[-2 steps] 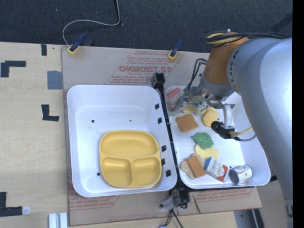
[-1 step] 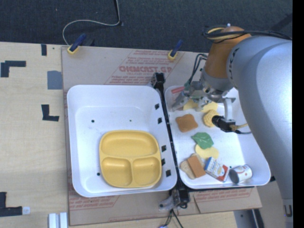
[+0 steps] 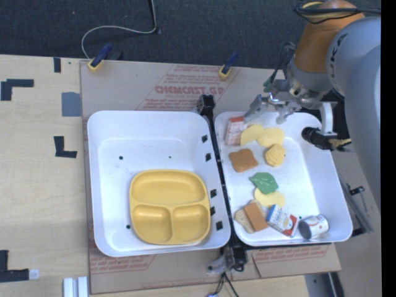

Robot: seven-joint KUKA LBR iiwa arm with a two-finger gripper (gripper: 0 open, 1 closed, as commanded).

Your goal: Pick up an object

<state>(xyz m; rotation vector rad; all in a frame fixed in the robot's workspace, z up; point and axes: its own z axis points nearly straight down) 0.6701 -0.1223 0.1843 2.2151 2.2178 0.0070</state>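
Gripper hangs spread and empty at the right bin's top edge — approach step, I'd say. Next it needs to drop onto the yellow piece just below.

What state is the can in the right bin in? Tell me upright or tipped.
Tipped. The can lies on its side in the right bin's near corner, its round end facing the camera, beside a small carton.
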